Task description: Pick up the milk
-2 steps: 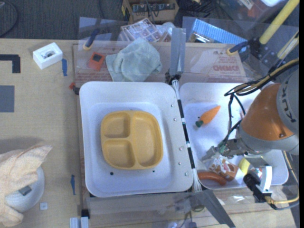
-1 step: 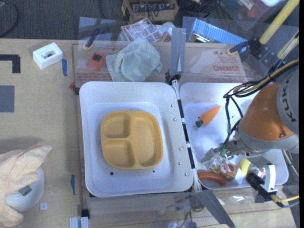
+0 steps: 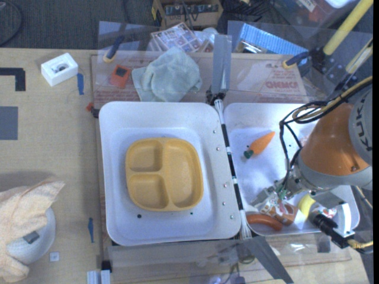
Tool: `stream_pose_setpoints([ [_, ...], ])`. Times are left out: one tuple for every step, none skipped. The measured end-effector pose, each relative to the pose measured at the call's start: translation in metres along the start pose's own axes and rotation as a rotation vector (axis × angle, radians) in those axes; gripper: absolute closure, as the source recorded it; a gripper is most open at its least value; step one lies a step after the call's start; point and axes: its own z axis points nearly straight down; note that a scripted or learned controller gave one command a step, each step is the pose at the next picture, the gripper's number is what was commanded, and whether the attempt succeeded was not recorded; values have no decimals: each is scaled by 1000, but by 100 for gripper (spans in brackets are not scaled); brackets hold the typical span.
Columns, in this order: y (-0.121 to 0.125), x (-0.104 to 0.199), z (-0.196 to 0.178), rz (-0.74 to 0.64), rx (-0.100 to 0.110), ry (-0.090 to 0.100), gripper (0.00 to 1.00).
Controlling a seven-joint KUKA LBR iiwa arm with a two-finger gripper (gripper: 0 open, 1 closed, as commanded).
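My gripper [image 3: 277, 199] is low in the right bin [image 3: 237, 129], near its front edge, at the end of the grey arm with the orange band [image 3: 334, 149]. Right under it lies a small item with white, red and green on it [image 3: 283, 208]; I cannot tell what it is or whether it is the milk. Whether anything is held is hidden by the wrist. The arm covers most of the right half of this bin.
An orange toy carrot [image 3: 260, 144] lies at the back of the right bin. A red-orange sausage [image 3: 265, 220] and a yellow piece [image 3: 306, 205] sit by the gripper. The left bin [image 3: 112, 129] holds a yellow divided plate [image 3: 164, 173].
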Motion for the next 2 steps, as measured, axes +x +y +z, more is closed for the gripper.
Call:
stream_pose_setpoints([
  [-2,-5,0,93,0,1,0],
  [-1,0,0,108,1,-3,0],
])
